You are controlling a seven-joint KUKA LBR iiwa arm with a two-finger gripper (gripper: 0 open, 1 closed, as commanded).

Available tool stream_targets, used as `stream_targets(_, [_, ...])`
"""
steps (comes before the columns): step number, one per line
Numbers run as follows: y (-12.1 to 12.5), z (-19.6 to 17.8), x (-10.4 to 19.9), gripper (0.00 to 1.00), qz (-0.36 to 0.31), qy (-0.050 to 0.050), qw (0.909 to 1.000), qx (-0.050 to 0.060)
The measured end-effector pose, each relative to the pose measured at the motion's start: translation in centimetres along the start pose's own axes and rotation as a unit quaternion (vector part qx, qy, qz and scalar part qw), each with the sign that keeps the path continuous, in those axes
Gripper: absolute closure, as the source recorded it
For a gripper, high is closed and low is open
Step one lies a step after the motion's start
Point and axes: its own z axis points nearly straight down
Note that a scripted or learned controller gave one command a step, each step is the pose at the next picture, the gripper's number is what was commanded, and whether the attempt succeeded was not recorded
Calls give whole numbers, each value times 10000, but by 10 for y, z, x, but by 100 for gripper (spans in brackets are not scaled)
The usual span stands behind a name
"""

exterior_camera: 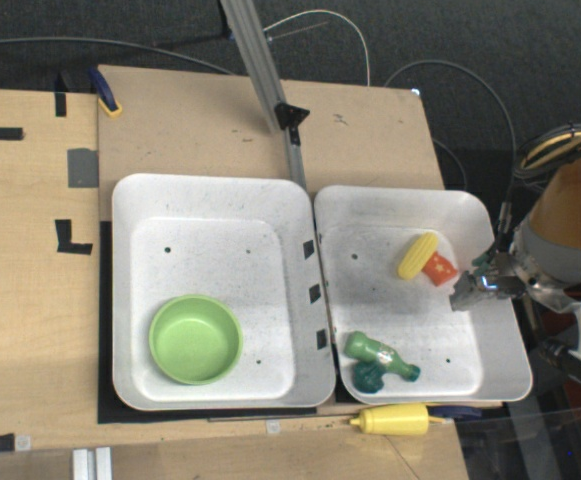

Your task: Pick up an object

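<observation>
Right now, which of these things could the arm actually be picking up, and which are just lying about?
In the job:
gripper, at the right bin's right rim
yellow corn cob
orange-red piece beside it
green bottle
green bowl in the left bin

Lying about:
yellow bottle outside the bins
cables

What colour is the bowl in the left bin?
Light green bowl, clear in the camera view.

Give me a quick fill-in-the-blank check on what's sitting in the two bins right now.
1. The green bowl sits in the ____ bin.
2. The corn cob lies in the right bin, touching a ____ object.
3. The green bottle lies near that bin's ____ edge.
4. The yellow bottle lies ____ the bins, on the bench.

Missing words: left; red; front; outside
</observation>
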Motion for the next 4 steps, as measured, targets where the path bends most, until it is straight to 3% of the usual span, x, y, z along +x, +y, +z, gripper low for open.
stream_targets(1, [1,-43,0,100,0,-2,10000,-1])
stream_targets(3, [28,-55,98,100,-31,15,10000,15])
stream_targets(4, [44,-43,153,100,-27,9,10000,23])
